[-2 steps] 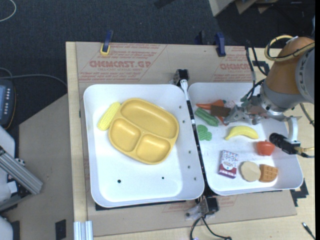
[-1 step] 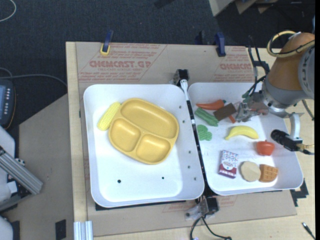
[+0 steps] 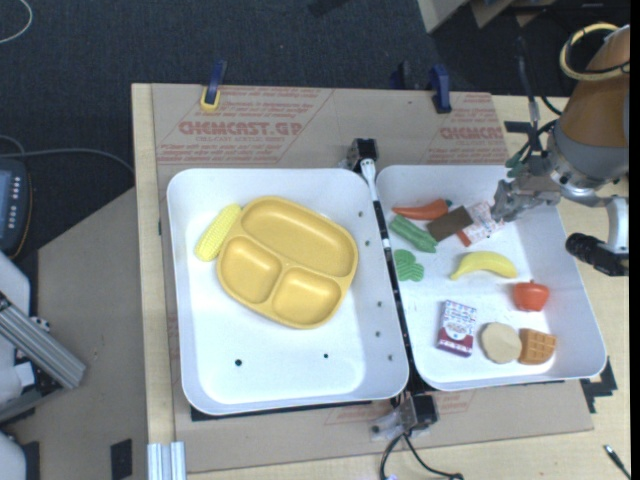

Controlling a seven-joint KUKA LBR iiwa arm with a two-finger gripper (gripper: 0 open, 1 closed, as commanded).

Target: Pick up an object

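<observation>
My gripper (image 3: 503,206) reaches in from the right and hangs over the upper part of the right bin (image 3: 580,313). Just left of and below it lies a brown bar with a red and white wrapper end (image 3: 458,224); whether they touch is unclear. Around it in that bin are a red chili (image 3: 422,210), a green pea pod (image 3: 411,235), a small green piece (image 3: 407,265), a banana (image 3: 485,264), a red tomato (image 3: 531,295), a red and white carton (image 3: 456,328), a round cookie (image 3: 500,343) and a waffle (image 3: 537,347).
The left bin (image 3: 200,348) holds a yellow divided plate (image 3: 285,260) with a corn cob (image 3: 217,232) beside its left rim. A black divider rail (image 3: 385,268) runs between the bins. Blue clamps (image 3: 438,86) stand at the bench's far edge.
</observation>
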